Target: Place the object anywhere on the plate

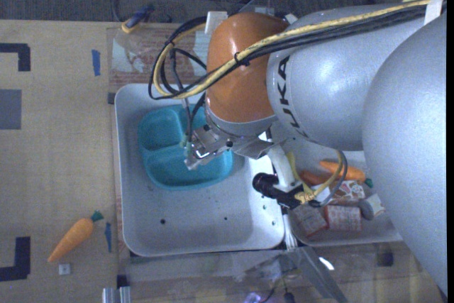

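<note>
Just above the right part of the blue plate (164,152), in the left bin (135,223): gripper (201,155), below the orange band of the arm (340,81). Apart or together, impossible to tell from this angle. Unclear which item is the object. Toy carrot (71,239) lying on the bench (50,174), outside the left bin at its near left, well apart from the plate. Small packets (339,218) and an orange piece (342,169) in the right bin (355,238), partly hidden by the arm.

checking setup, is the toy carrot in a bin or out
Out. The toy carrot lies on the bench, left of the left bin, beside a blue tape mark.
</note>
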